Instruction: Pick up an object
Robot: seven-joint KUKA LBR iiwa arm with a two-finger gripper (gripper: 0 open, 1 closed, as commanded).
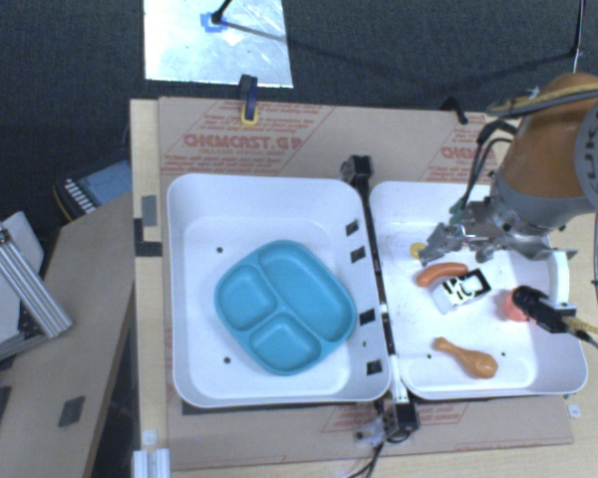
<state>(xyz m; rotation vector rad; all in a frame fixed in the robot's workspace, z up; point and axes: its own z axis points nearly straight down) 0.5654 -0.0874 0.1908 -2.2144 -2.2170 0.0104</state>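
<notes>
The grey two-finger gripper (pixel 456 239) hangs low over the right white bin (pixel 568 366), just above an orange sausage-shaped toy (pixel 442 273). Its fingers look slightly apart, though the slant makes this uncertain, and nothing sits between them. Beside the sausage lies a white-and-black block (pixel 462 291). A blue divided plastic tray (pixel 284 307) rests in the left white bin (pixel 194 267).

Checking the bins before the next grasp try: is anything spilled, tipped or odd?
Nothing stands out. The blue divided plate lies flat in the left bin; a toy hot dog, drumstick and small box lie loose in the right bin.
</notes>
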